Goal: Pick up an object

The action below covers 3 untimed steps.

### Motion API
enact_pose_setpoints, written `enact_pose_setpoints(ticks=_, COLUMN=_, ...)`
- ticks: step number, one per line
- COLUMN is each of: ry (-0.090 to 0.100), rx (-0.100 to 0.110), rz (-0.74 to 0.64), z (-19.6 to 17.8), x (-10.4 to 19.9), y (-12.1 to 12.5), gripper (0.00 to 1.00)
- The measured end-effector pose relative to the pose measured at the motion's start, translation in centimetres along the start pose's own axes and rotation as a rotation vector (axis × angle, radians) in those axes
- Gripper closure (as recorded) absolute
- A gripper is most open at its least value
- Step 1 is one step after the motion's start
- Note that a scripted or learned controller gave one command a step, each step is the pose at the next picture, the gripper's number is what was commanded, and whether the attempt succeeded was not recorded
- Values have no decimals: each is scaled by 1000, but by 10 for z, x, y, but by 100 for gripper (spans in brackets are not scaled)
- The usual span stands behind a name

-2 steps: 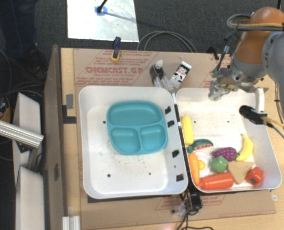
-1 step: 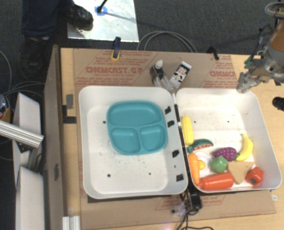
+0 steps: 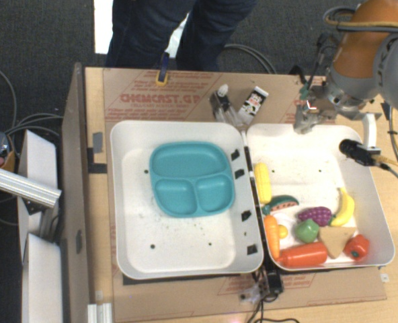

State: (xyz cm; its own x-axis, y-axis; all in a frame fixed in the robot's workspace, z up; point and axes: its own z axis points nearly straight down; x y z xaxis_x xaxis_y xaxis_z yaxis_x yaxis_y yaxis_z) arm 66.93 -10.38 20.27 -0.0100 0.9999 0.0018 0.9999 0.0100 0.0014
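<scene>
My gripper (image 3: 304,122) hangs at the back edge of the right bin (image 3: 382,229), above its far left corner, with nothing seen in it. The toy food lies in the bin's front half, well away from the gripper: a yellow corn cob (image 3: 261,182), a watermelon slice (image 3: 284,204), an orange carrot (image 3: 271,235), a long red piece (image 3: 303,254), a green fruit (image 3: 307,230), purple grapes (image 3: 315,214), a banana (image 3: 345,207), a tan wedge (image 3: 335,241) and a small red fruit (image 3: 357,246).
The left bin (image 3: 128,200) holds a teal divided plate (image 3: 189,179). Black clips (image 3: 243,173) line the seam between the bins. Behind the bins a small white box (image 3: 253,101) and a blue-yellow tool (image 3: 163,69) lie on the cardboard. A person (image 3: 165,12) stands at the far side.
</scene>
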Motion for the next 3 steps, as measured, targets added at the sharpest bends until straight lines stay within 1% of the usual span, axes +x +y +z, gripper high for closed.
enact_pose_setpoints(ticks=1, ry=-1, rx=-2, rz=1, z=-14, x=47, y=1, gripper=100)
enact_pose_setpoints(ticks=2, ry=-2, rx=-1, rz=6, z=-14, x=44, y=0, gripper=0)
enact_pose_setpoints(ticks=3, ry=-2, rx=9, rz=12, z=126, x=11, y=-39, gripper=0)
